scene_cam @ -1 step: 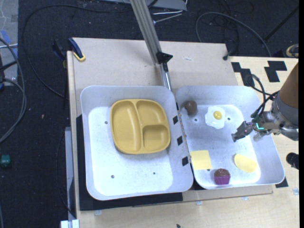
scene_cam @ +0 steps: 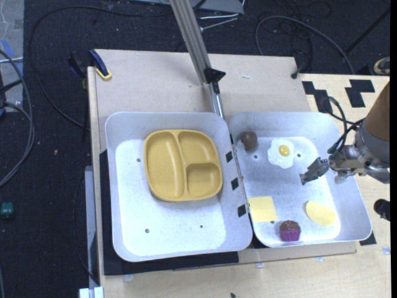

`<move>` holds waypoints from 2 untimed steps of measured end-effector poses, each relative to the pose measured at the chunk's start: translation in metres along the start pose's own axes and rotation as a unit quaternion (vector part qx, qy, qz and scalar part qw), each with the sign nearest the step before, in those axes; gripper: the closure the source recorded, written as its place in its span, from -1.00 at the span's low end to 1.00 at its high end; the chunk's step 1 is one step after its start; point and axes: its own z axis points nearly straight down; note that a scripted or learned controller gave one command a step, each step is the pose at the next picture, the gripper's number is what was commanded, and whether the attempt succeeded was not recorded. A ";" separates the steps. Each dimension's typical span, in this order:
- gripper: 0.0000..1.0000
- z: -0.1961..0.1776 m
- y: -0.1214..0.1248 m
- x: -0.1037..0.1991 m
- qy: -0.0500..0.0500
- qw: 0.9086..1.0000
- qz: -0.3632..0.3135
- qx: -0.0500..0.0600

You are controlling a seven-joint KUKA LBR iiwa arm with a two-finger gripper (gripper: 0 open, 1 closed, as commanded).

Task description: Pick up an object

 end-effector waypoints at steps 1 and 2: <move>-1.00 0.064 0.000 -0.001 0.001 1.000 0.001 0.003; -1.00 0.109 -0.004 -0.005 0.000 1.000 0.001 0.002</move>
